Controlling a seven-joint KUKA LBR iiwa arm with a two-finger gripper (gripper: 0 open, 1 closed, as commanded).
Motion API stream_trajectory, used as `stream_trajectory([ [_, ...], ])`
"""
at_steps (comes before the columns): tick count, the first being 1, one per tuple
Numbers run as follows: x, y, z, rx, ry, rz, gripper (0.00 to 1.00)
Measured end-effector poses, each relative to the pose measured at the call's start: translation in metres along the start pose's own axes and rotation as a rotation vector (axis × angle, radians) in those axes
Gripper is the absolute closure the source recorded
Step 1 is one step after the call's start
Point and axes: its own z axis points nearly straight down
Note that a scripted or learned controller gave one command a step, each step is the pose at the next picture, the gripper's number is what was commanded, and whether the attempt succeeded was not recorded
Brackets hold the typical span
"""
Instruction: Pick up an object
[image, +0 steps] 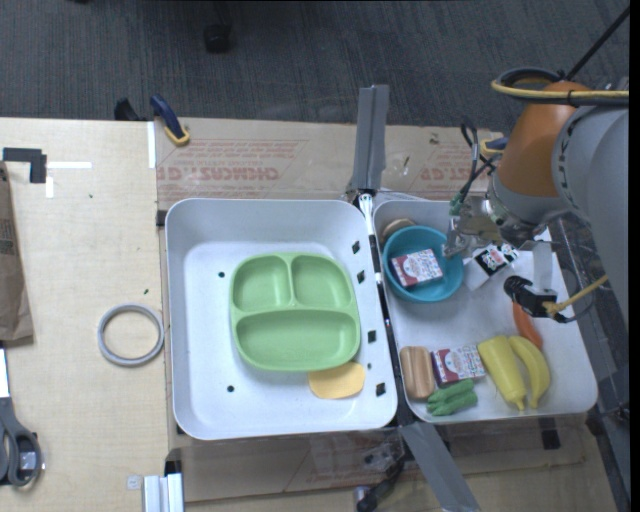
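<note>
Green pea pod (451, 399) sits at the right bin's (575, 400) 6 o'clock; gripper (462, 236) hovers over blue bowl (426, 289) at 10 o'clock, approach step, finger state unreadable, next needs descent onto red carton (417, 268).

We look down from one fixed camera above the bench (70, 250), tilted at a slant so the dark floor (300, 40) shows along the top edge. Both white bins sit inside our frame: the left bin (190, 330) near the middle, the right bin (570, 385) toward the right edge. The arm (570, 150) enters from the right, cut off by the frame. We stand far enough back to take in bench surface left of the bins.
</note>
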Motion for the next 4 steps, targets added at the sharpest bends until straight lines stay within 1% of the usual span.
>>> stream_trajectory([
  [1,0.0,0.0,0.0,0.0,0.0,-0.001,0.0],
  [2,0.035,0.015,-0.071,0.039,0.004,0.013,0.0],
  [3,0.016,0.025,0.026,0.037,0.009,-0.204,0.0],
  [4,0.012,0.025,0.016,0.038,0.002,-0.203,1.0],
])
